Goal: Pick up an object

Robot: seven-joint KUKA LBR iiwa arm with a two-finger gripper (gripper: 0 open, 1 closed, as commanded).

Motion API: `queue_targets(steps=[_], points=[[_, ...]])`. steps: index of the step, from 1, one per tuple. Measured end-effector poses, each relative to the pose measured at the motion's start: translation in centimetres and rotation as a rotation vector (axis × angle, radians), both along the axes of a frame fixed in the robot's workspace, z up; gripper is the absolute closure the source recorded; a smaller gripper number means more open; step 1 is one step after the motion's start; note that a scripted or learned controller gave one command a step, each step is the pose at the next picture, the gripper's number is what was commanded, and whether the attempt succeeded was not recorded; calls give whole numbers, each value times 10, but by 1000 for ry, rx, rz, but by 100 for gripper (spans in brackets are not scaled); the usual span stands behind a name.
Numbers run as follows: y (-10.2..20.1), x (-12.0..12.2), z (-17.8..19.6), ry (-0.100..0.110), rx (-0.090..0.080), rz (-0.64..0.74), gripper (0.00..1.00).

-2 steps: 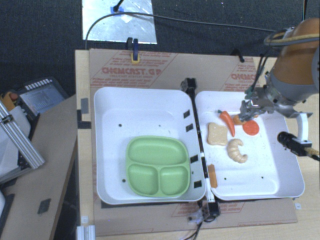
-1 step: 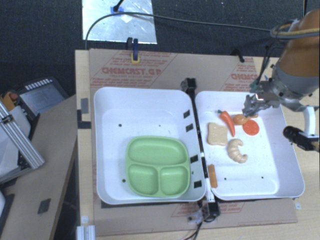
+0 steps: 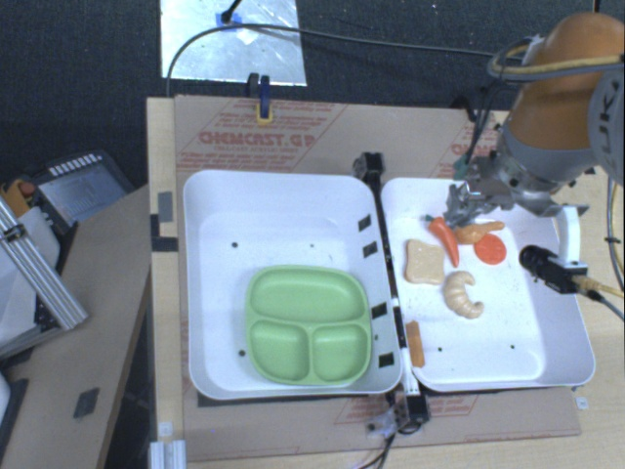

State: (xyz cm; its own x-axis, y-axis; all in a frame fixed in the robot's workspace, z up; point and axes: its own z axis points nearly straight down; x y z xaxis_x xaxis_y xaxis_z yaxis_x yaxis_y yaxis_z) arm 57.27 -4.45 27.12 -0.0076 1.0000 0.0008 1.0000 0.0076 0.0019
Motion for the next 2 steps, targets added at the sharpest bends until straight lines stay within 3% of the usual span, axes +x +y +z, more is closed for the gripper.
queue_targets(steps=[2], points=[[105,23,-25,-1,1,2,100]])
